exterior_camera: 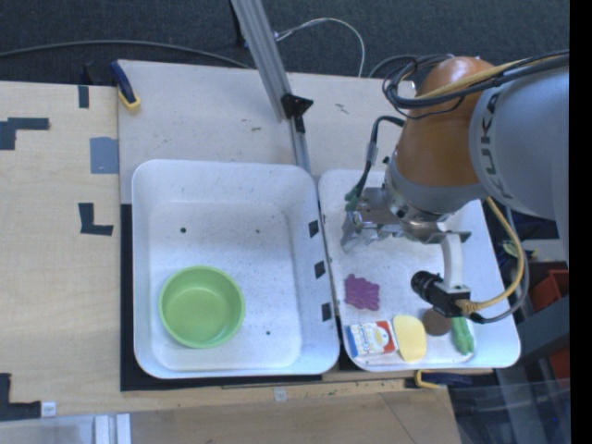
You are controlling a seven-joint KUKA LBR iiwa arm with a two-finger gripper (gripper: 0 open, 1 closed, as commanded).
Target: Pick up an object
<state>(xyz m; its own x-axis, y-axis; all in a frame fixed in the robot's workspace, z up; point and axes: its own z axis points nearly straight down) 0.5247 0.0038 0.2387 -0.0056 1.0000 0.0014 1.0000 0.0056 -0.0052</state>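
Along the right bin's [495,345] near edge: red-and-white packet [370,339], yellow block [411,337], brown piece [437,324], green item [462,335]. Purple grape bunch [362,292] just behind. Green bowl [202,305] in left bin [222,188]. Gripper [363,233] above right bin's far-left part; fingers' state cannot be told.

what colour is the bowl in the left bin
Light green; the bowl shows best in the camera view.
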